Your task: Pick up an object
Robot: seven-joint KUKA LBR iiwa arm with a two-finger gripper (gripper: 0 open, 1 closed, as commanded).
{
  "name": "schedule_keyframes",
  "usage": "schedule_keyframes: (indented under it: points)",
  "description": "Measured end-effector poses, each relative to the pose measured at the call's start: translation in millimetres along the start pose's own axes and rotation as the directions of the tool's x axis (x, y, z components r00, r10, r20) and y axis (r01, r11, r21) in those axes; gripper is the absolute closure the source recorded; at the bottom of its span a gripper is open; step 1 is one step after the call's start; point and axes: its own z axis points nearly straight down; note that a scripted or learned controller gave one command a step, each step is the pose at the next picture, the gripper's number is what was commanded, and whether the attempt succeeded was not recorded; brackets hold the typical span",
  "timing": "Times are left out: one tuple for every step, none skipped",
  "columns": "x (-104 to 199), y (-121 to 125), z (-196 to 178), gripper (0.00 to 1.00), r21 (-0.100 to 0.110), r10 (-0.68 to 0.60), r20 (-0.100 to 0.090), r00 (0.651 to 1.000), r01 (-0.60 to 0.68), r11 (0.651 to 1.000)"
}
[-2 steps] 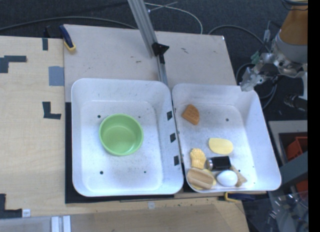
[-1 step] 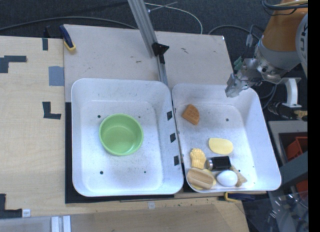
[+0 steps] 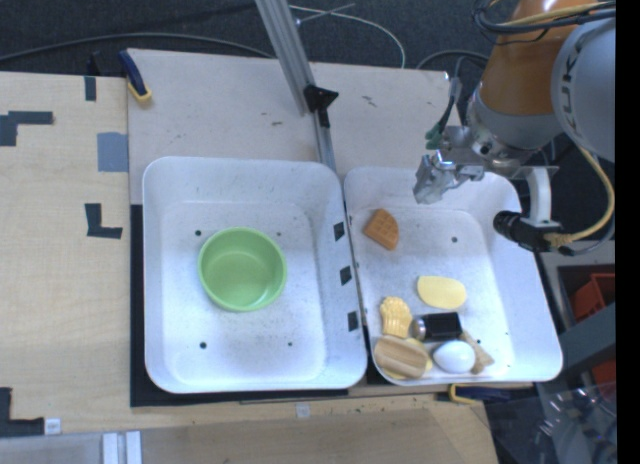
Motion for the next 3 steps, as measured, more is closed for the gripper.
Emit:
schedule_keyframes:
  points:
    - [58,-14,10,1.0,0.001,0.0,0.001,1.0,0.0,1.0]
    - [113,-34,4,1.0,0.001,-0.001,0.0,1.0,0.001,1.0]
    - [156,-48,11,1.0,0.001,0.001,0.001,1.0,-0.001,1.0]
